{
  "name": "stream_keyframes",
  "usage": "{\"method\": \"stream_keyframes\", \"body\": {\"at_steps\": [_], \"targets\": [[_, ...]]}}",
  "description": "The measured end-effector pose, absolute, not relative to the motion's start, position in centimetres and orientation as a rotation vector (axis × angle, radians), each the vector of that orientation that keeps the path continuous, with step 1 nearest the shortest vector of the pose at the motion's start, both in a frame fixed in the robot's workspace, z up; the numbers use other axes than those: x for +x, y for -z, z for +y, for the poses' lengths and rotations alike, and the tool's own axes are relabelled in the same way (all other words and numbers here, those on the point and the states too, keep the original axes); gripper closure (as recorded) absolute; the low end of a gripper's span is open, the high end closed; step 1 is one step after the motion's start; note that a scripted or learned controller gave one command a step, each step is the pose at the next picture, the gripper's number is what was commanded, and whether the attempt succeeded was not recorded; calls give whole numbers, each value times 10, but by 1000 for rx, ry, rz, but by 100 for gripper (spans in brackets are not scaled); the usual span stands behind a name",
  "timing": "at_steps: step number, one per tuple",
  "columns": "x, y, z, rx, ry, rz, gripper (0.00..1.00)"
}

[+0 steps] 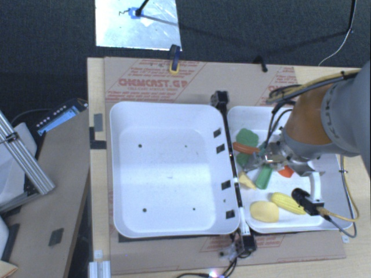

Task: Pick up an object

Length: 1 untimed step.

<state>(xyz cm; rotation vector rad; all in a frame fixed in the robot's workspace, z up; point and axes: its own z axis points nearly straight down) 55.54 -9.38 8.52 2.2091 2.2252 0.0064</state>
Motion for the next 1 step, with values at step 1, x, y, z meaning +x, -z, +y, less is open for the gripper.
{"method": "stream_keyframes", "body": {"at_steps": [1], "targets": [[611, -86, -98, 2211, -7, 2223, 0]]}}
